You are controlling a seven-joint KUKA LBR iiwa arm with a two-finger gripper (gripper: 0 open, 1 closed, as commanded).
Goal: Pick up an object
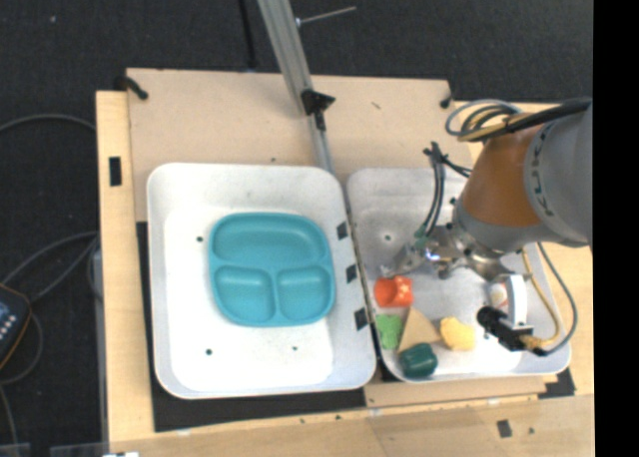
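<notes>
Four small objects lie before you in the right bin (371, 196), the orange one (393, 291) just beside the gripper (423, 257), whose claw state I cannot tell.

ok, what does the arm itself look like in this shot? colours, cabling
Grey cylindrical arm with a broad orange band above the wrist. Black and pale cables loop beside the band, and thin dark leads run down toward the metallic wrist hardware. The pincer looks small, silvery and blurred.
</notes>
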